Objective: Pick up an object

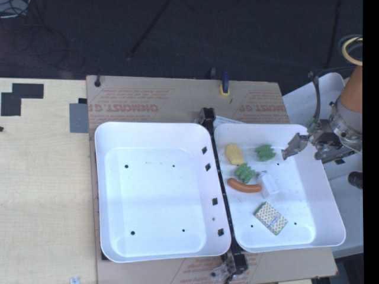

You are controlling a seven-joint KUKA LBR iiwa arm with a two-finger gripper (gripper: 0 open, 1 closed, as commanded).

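Claw (309,147) open and holding nothing, over the right bin's (331,218) far right edge; corn (235,154), broccoli (265,152), sausage (244,186) and packet (271,218) lie inside that bin.

An orange band tops the grey metal wrist and its gripper (309,148), trailing black cables.

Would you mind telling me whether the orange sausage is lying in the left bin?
No, the orange sausage lies in the right bin, just below a green toy.
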